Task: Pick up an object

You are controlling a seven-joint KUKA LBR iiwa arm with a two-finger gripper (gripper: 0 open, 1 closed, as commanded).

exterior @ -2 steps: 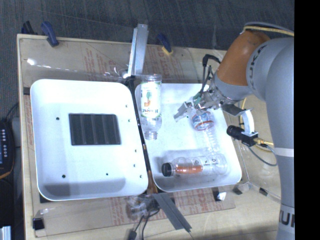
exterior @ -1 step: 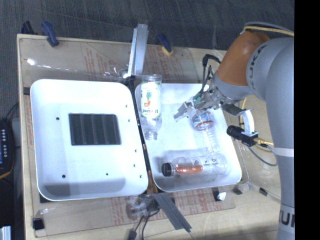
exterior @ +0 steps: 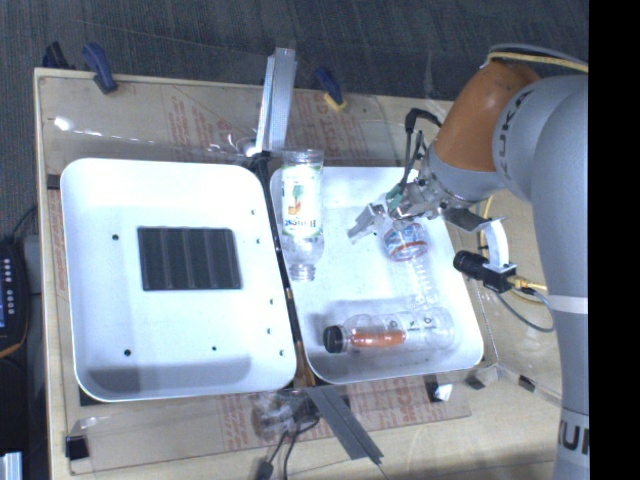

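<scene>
The right bin [exterior: 455,183] holds three clear plastic bottles. One with a white, green and orange label [exterior: 300,213] lies against the bin's left wall, partly over the divider. Another with a blue label [exterior: 408,246] lies in the middle right, its body running toward the front. A third with a black cap and an orange band [exterior: 385,336] lies along the front wall. My gripper [exterior: 385,216] hangs over the upper end of the blue-label bottle, close to it or touching it. Nothing is seen lifted.
The left bin [exterior: 90,198] has a dark ribbed rectangle [exterior: 188,258] on its floor. The grey arm with its orange band [exterior: 480,118] reaches in from the right over the right bin's far corner. Clamps and a metal post [exterior: 277,93] stand along the bench's back edge.
</scene>
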